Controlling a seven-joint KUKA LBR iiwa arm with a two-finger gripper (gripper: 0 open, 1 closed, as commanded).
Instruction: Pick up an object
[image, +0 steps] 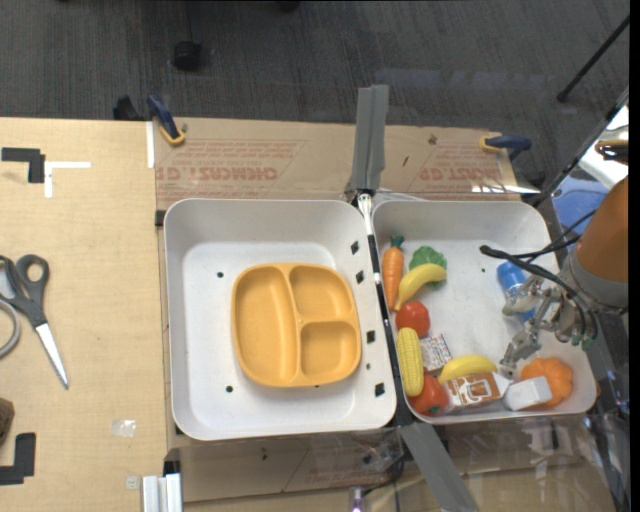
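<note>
In the camera view the gripper (528, 328) hangs low in the right bin (460, 225), fingers spread apart with nothing between them, just beside an orange (549, 377) and a white block (524, 395). This looks like the approach step; next it must settle over one piece and close.

Divided plate (296, 325) in the left bin (190, 330) — toy foods in the right bin (460, 225); scissors (38, 312) far left.
</note>
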